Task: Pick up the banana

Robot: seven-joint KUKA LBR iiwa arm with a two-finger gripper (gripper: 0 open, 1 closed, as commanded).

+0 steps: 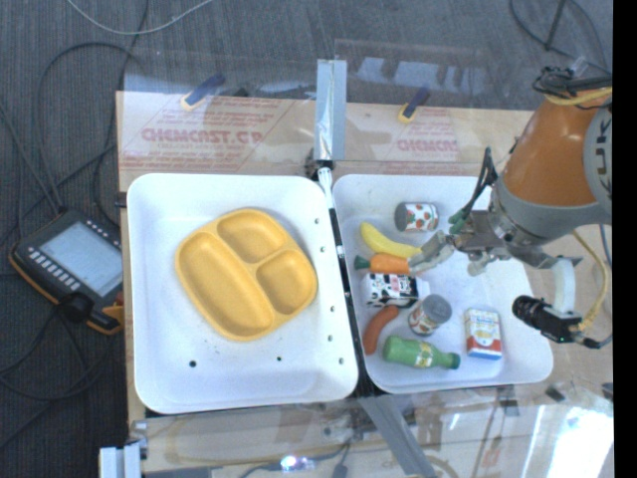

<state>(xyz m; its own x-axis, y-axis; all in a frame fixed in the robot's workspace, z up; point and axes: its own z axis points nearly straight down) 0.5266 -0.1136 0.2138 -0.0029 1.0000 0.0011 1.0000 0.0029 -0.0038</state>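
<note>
Clearly we see the banana (383,241) lying free near the left wall of the right bin (518,192), just above the carrot (388,263). Our gripper (431,252) hovers just beside it, fingers apart and empty, presumably lining up a grasp. The yellow tray (247,272) fills the left bin (159,366).

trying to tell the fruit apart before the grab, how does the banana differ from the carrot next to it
The banana is yellow; the carrot is orange with a dark green end. The banana curves, while the carrot lies straight. The banana sits nearer the far wall of the right bin; the carrot lies just in front of it. Both are small, elongated toy foods lying flat side by side.
</note>
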